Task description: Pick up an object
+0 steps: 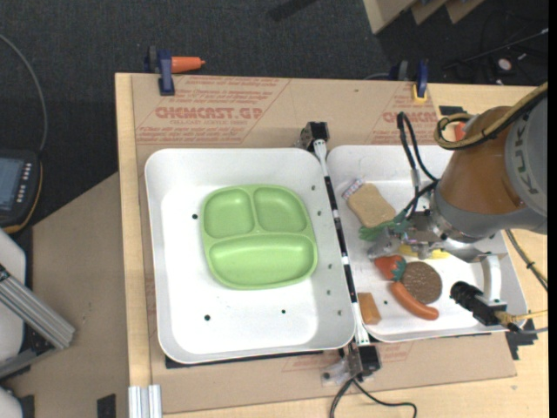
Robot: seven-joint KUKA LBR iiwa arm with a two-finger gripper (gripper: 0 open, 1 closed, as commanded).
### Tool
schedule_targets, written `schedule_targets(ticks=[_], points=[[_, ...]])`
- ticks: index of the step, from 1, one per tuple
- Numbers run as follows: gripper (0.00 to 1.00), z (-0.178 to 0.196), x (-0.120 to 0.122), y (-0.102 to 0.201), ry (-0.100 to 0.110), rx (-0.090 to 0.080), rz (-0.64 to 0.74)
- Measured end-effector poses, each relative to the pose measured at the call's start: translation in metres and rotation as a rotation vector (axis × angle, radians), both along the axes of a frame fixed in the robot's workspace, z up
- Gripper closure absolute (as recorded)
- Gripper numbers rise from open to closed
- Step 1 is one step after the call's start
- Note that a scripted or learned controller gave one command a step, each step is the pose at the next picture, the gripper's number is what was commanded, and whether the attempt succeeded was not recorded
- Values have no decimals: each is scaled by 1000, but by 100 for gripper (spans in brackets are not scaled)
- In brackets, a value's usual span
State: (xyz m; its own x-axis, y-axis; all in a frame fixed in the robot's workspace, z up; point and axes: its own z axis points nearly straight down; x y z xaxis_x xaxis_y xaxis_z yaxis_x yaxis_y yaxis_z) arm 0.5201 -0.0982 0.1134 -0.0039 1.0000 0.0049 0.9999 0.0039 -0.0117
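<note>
— Closure of the gripper [418,239] is being asked about first: can it be told?

— It cannot; the gripper is being hidden under the grey wrist, low over the right shallow white bin [505,279]. Nothing is being seen held in it.

— Which step is being judged as in hand?

— The descent onto a target, probably. The pick is not yet being shown as done.

— What is lying closest?

— A small green plastic piece [396,227] is being touched or nearly touched at the gripper's left side, and a thin yellow piece [438,253] is lying just beside it below. A red-orange toy pepper [387,265] is lying near, and a round brown patty [421,279] is lying just beyond that. A tan bread slice [371,204] and a reddish toy sausage [416,301] are lying further out.

— What is being called for next?

— One piece is to be centred under the gripper, closed on and lifted straight; crowding is being judged the risk.

— And the other bin?

— A pale green divided plastic plate [258,237] is lying in the left shallow white bin [174,259], well apart.
</note>
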Motion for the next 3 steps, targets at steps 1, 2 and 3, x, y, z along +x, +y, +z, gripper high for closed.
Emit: schedule_targets(ticks=[1, 2, 3], points=[[0, -26, -21, 1, -25, -9, -4], [100, -13, -19, -1, -31, -14, -6], [100, 77, 35, 55, -25, -4, 4]])
